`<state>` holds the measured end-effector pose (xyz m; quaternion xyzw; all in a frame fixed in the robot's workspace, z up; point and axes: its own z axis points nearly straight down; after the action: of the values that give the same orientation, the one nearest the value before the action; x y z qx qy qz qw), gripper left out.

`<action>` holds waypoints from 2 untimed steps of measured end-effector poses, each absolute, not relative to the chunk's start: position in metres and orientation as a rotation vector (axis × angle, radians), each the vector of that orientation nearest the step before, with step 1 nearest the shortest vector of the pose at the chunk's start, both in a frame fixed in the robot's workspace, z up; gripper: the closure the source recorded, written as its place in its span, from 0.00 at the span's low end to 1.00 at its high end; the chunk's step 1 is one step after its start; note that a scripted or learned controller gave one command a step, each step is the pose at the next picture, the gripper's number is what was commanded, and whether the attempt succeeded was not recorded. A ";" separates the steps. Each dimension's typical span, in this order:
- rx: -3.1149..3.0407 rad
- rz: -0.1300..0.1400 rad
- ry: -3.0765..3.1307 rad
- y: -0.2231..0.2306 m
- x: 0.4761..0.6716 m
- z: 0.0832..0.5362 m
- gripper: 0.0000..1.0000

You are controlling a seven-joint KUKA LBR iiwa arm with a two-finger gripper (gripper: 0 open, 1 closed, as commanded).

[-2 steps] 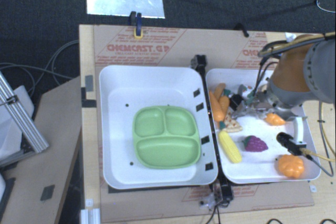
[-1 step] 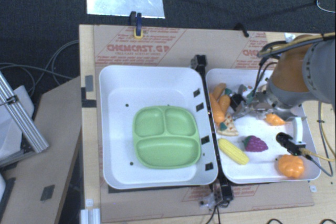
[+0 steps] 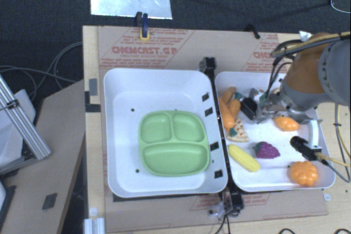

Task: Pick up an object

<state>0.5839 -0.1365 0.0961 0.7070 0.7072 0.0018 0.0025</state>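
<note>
The right bin [image 3: 329, 175] holds toy food. Two orange carrot-like pieces [image 3: 228, 106] lie at its left wall, with a pizza slice [image 3: 238, 130] just below them. A yellow corn cob [image 3: 244, 157] and purple grapes [image 3: 267, 149] lie toward the front. An orange pumpkin-like fruit [image 3: 303, 172] sits in the front right corner, and a small orange piece [image 3: 286, 123] lies under the wrist. My gripper [image 3: 255, 108] is low in the bin's middle, right of the carrots and above the pizza slice. Nothing shows held in it.
The left bin [image 3: 118, 118] carries a green divided plate [image 3: 174, 142]. A black-clipped divider [image 3: 211, 112] runs between the bins. The grey arm [image 3: 315, 74] covers the right bin's back right part. A cardboard sheet [image 3: 164, 49] lies under both bins.
</note>
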 end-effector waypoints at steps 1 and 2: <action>2.214 0.005 2.222 -0.136 0.588 0.140 1.00; 2.212 0.005 2.223 -0.134 0.591 0.184 1.00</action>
<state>0.5911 -0.1341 0.1835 0.7054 0.7088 0.0017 0.0025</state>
